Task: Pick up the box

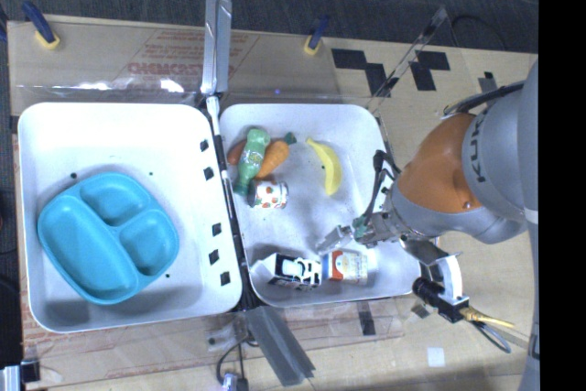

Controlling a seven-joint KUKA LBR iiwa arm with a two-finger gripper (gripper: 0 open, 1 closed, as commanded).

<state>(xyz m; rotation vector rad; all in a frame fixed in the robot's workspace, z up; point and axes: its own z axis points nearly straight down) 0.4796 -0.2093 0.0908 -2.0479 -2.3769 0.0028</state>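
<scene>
- Camera view looks down on two white bins side by side, the left bin (27, 197) and the right bin (302, 116)
- Sitting in the left bin, toward 7 o'clock of its floor, is a blue divided tray (105, 236) with three compartments
- From 3 o'clock the grey arm (494, 169) reaches in, its orange band (439, 169) hanging over the right bin's right wall
- Its gripper (343, 238) is low in the right bin, toward 5 o'clock of that bin, just above the box (348, 266)
- That box, white with an orange-red patch, lies on its side against the bin's near wall at about 6 o'clock
- Whether the gripper touches the box I cannot tell, and the state of its grip is too small and blurred to make out
- Just beside the box at its 9 o'clock lies a black and white toy (298, 270)
- Up at 11 o'clock of the right bin a green bottle (249, 162) and a carrot (271, 157) lie touching, with a small white cup (269, 194) just below them
- A banana (326, 164) lies near the bin's middle, toward 1 o'clock, apart from the rest
</scene>
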